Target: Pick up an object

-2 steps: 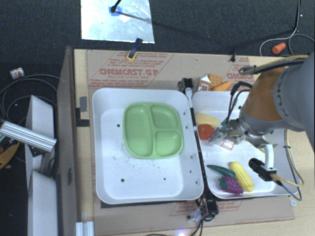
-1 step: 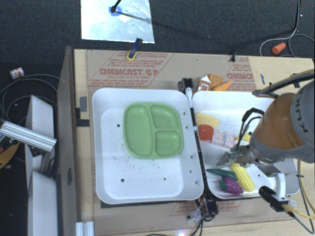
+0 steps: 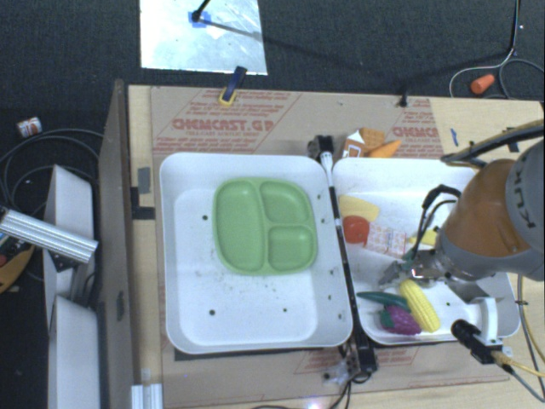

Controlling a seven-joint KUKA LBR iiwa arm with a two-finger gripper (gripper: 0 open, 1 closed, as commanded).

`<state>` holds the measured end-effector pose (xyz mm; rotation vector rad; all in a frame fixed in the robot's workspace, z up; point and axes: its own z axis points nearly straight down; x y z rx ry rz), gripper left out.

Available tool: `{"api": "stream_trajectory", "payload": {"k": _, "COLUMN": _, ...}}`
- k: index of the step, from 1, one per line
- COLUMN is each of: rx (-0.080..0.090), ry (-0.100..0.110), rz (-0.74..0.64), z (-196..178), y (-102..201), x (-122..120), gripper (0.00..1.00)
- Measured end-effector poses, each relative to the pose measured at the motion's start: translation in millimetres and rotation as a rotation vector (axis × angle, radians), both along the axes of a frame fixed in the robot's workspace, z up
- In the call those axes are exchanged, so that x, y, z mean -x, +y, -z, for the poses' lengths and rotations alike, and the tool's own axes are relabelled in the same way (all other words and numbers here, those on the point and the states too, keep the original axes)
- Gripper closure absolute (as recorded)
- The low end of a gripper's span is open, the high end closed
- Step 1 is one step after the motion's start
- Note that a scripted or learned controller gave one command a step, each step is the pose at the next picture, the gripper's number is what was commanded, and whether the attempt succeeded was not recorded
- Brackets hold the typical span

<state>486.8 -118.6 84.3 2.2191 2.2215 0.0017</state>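
Observation:
The right bin (image 3: 385, 174) holds several toy foods. A yellow corn cob (image 3: 421, 304) lies near its front edge, with a purple piece (image 3: 400, 319) and a thin green piece (image 3: 381, 298) beside it. A red piece (image 3: 356, 229) and a pale yellow piece (image 3: 358, 207) lie at the bin's left side, next to a clear printed packet (image 3: 388, 239). My gripper (image 3: 407, 271) hangs low over the right bin, just above the upper end of the corn cob. The orange-banded wrist (image 3: 481, 220) hides the bin's right part.
The left bin (image 3: 183, 254) holds a green divided plate (image 3: 264, 226). An orange carrot-like piece (image 3: 384, 149) and a small carton lie on the cardboard behind the right bin. A black divider clamp (image 3: 324, 150) runs between the bins.

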Motion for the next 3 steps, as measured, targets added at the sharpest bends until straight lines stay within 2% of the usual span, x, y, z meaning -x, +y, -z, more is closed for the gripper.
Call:
{"api": "stream_trajectory", "payload": {"k": 1, "rx": 0.0, "ry": 0.0, "rz": 0.001, "z": -0.1, "y": -11.3, "x": 0.1, "gripper": 0.0}}
{"api": "stream_trajectory", "payload": {"k": 2, "rx": -0.001, "ry": -0.003, "rz": 0.0, "z": -11.4, "y": -10.5, "x": -1.4, "gripper": 1.0}}
{"api": "stream_trajectory", "payload": {"k": 3, "rx": -0.002, "ry": -0.006, "rz": -0.012, "z": -104.7, "y": 81.2, "x": -1.3, "gripper": 1.0}}
